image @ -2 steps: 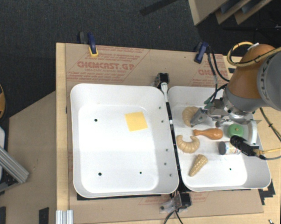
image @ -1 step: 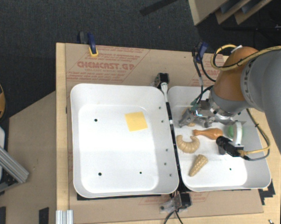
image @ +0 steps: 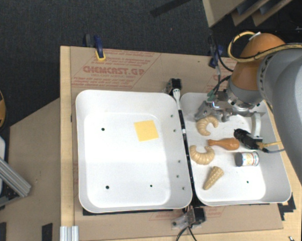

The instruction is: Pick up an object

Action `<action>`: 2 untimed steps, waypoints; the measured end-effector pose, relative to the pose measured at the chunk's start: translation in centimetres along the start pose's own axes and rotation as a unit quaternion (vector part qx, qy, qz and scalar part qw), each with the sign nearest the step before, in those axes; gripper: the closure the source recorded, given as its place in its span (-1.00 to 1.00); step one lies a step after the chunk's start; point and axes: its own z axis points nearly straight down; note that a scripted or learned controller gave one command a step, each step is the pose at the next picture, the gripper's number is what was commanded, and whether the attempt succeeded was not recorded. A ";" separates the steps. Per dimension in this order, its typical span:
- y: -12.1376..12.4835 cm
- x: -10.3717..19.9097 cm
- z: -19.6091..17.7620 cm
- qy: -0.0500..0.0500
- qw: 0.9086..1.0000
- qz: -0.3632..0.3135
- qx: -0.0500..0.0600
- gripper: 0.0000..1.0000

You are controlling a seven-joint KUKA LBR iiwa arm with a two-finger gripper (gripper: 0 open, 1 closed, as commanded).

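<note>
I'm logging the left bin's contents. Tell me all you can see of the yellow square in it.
The yellow square is a thin, flat, pale yellow piece like a cheese slice, material uncertain. It lies flat on the left bin floor, a little above centre, turned slightly so its edges sit askew to the walls. Nothing else touches it.

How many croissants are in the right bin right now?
2. One croissant lies under the end effector at the bin's far left; the other croissant lies nearer the camera, by the divider. The arm may hide more.
</note>
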 end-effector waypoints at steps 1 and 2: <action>0.1 0.0 -1.5 -0.001 1.000 0.000 -0.004 1.00; -0.7 3.8 -10.6 0.001 1.000 -0.001 -0.002 1.00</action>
